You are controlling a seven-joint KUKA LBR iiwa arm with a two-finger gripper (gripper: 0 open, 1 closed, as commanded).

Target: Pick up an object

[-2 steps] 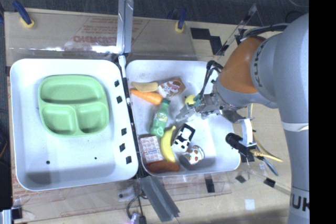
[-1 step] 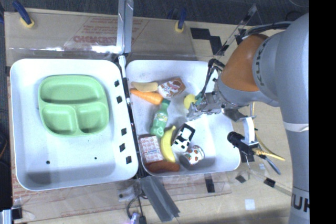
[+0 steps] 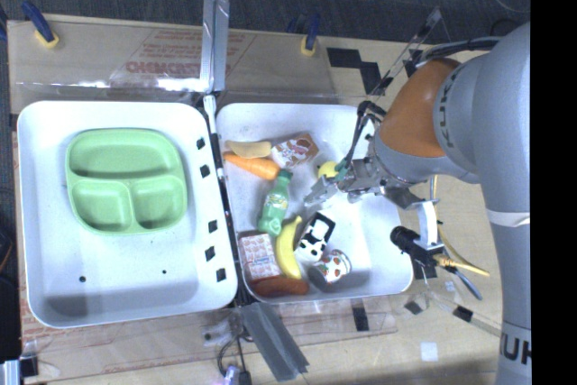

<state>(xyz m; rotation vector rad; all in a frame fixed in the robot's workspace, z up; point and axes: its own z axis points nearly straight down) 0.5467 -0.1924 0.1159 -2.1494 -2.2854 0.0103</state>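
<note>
A: How is the light behaving across the frame?

B: It is falling evenly from overhead, so the two white bins are reading bright. The left bin (image 3: 36,221) is glaring a little along its floor, and the right bin (image 3: 383,270) is washing out toward pure white.

A: Any shadows?

B: Soft ones only. The green tray (image 3: 126,176) is casting a faint grey edge at the lower left, and the arm (image 3: 469,113) is dimming the bin wall beneath it.

A: And sharpness?

B: Everything is looking slightly soft and grainy. Small items in the right bin are smearing together, and the dark floor along the top is losing detail.
</note>
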